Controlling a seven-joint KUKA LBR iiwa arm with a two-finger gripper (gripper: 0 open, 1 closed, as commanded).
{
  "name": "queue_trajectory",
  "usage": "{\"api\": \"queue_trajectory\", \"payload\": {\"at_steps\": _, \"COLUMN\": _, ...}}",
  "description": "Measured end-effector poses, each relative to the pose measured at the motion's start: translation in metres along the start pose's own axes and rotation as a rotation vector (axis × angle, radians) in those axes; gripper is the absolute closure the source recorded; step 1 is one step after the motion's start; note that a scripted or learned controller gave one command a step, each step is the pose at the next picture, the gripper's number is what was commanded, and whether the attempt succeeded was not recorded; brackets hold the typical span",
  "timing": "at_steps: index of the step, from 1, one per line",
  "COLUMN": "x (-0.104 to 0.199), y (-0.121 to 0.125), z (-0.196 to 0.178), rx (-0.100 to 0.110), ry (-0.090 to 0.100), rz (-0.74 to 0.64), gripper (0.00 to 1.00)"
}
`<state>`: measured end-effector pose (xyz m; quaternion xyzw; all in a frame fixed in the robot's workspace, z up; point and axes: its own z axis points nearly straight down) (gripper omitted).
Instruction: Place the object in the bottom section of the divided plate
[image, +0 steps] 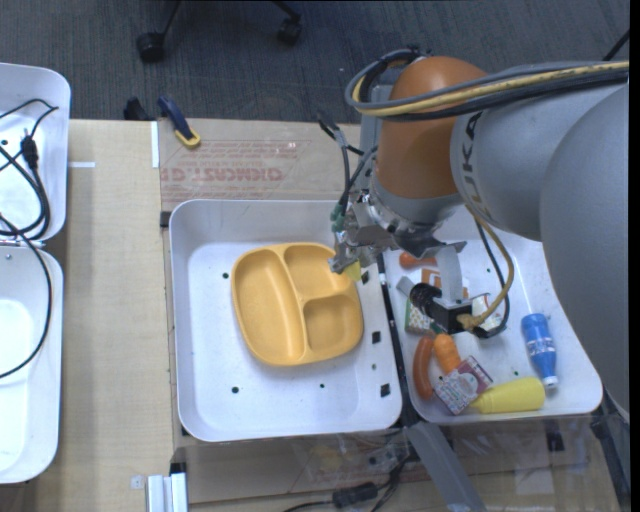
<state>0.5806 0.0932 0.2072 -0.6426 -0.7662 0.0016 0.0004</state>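
A yellow divided plate (297, 302) lies in the left bin (200, 330). It has one long section on its left and two smaller ones on its right, one upper and one lower. My gripper (345, 262) hangs over the plate's upper right rim, close to the wall between the two bins. A small yellowish bit (353, 271) shows right under the gripper's tip. I cannot tell whether this is a held object or part of the plate's rim. The plate's sections look bare.
The right bin (575, 385) holds a blue bottle (537, 345), a yellow object (510, 397), a red sausage-like item (424, 368), an orange piece (446, 352), a red-and-white packet (462, 385) and a greenish packet (417, 316). Brown cardboard (240, 170) lies behind the bins.
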Motion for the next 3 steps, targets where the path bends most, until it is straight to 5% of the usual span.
{"api": "queue_trajectory", "payload": {"at_steps": 1, "x": 0.056, "y": 0.013, "z": -0.043, "rx": 0.0, "ry": 0.0, "rz": 0.039, "gripper": 1.0}}
{"api": "queue_trajectory", "payload": {"at_steps": 2, "x": 0.097, "y": 0.027, "z": -0.014, "rx": 0.001, "ry": 0.0, "rz": -0.299, "gripper": 1.0}}
{"api": "queue_trajectory", "payload": {"at_steps": 3, "x": 0.097, "y": 0.027, "z": -0.014, "rx": 0.001, "ry": 0.0, "rz": -0.299, "gripper": 0.0}}
